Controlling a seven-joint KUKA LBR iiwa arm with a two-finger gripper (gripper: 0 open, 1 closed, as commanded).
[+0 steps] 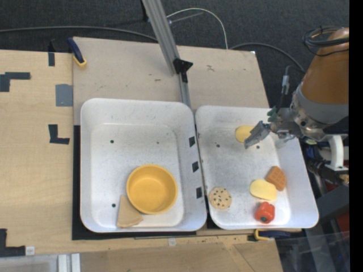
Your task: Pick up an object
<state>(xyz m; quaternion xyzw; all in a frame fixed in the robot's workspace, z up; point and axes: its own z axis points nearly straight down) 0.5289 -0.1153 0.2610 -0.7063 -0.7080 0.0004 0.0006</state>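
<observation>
Nothing is lifted yet, as far as I can see from here: the arm (323,89) leans in from the right and its pincer (258,136) hangs low over the upper part of the right bin (227,118), right beside a small pale yellow piece (244,132), seemingly touching it on its right. Whether the pincer is spread or closed I cannot tell, nor whether anything sits between its tips, so I judge the pick as only begun, with the closing and the lift to come. The yellow piece looks the likely target. Further down the same bin lie an orange wedge (277,178), a yellow lump (263,190) touching it, a red piece (265,212) and a cookie (219,198), all well apart from the pincer. The left bin (96,118) holds a yellow bowl (151,189) and a tan slice (129,216) tucked under its edge. A slanted metal rod (164,30) crosses the counter (125,67) above the bins, well clear of the reach.
</observation>
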